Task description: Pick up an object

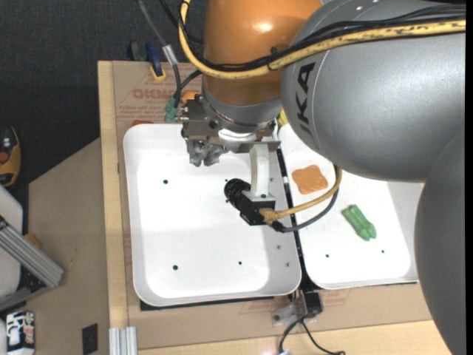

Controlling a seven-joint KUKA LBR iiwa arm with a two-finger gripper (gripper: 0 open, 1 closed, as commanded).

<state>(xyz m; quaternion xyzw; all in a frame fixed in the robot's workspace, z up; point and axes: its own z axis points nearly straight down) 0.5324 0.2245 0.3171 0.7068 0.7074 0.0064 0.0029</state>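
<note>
An orange flat piece (pixel 309 178) lies in the right bin (pixel 355 272) near its left wall. A green ridged object (pixel 359 222) lies to its right, nearer the front. My gripper (pixel 200 152) hangs under the orange wrist band over the back of the left bin (pixel 207 272), well left of both objects. The wrist hides most of it, and I see nothing held in it. A white bracket and a black cable fitting (pixel 246 200) stick out from the wrist over the divide between the bins.
The big grey arm (pixel 384 87) covers the back and right of the right bin. A cardboard sheet (pixel 118 124) lies under the bins. Blue and green clips (pixel 157 63) sit at the back left. A small connector (pixel 299 308) lies at the front edge.
</note>
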